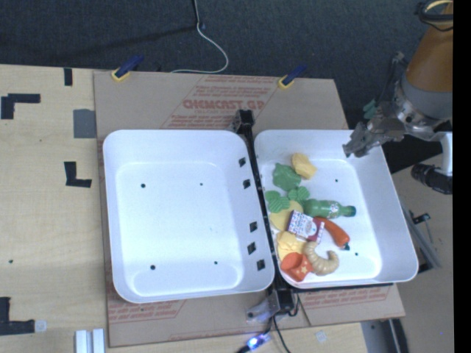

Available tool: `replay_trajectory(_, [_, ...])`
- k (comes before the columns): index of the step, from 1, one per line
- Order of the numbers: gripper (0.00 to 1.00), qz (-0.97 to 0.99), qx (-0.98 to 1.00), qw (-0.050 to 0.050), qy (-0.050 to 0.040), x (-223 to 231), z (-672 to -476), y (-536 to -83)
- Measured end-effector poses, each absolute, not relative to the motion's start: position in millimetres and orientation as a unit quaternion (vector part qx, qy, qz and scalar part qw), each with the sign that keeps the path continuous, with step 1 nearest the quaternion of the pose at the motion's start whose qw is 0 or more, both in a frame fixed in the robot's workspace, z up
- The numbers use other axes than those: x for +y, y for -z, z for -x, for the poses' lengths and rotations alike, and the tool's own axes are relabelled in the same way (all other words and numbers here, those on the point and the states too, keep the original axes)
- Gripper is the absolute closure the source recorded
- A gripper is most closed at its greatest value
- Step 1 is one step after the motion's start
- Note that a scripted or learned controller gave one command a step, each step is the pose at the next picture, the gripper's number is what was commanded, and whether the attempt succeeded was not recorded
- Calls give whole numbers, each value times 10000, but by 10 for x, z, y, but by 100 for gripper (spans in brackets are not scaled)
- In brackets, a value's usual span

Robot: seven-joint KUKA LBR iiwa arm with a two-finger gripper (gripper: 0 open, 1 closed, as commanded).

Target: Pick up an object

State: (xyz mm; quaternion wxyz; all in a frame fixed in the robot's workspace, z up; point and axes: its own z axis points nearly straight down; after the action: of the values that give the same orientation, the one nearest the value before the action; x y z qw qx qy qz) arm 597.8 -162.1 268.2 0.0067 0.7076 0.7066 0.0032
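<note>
The pincer (358,144) hangs over the far right corner of the right bin (368,190), just past its rim, and nothing shows between its tips; whether the pincer is spread or closed I cannot tell from this slant. Above it the grey wrist climbs to the orange band (433,59) at the right edge of the camera view. The objects lie well apart from the pincer, heaped along the left side of the right bin beside the divider. Farthest is a yellow piece (302,165), touching a green leafy piece (285,176) to its left. Nearer comes a green bottle (329,209) lying on its side, pointing right. Just below it rests an orange-red carrot-like piece (335,232), and beside that a small white and red packet (302,225) sits on another yellow item (280,221). Nearest the camera a tan curled piece (321,260) touches a red-orange piece (294,265). The left bin (176,212) sits side by side with the right one. Both stand on a brown cardboard sheet (213,101) held by two blue and yellow clamps (127,66) at its far edge
</note>
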Motion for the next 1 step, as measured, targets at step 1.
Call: replay_trajectory(1, [100, -7049, 7093, -31, 15, -822, -6054, -1795])
